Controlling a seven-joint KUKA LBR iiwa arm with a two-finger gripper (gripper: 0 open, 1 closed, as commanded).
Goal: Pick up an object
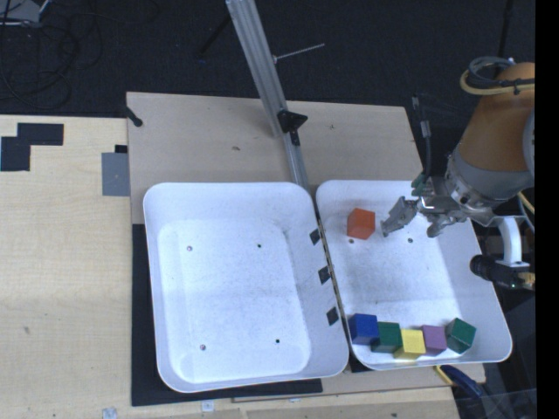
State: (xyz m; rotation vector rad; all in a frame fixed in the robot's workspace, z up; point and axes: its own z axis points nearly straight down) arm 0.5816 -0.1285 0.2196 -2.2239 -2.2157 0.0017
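While the arm reaches in:
Gripper point(415, 221): fingers spread, nothing between them — above the right bin point(476, 273).
Orange block point(361, 223): just left of it.
Other blocks point(410, 335): near edge — a row.

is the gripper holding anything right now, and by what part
Nothing is held. The gripper hangs open over the right bin, its fingers apart with only bin floor between them; the orange block sits apart to its left.

The gripper point(414, 221) hangs spread open over the right bin point(489, 321), an orange block point(361, 223) just to its left and five coloured blocks point(410, 335) well below it.
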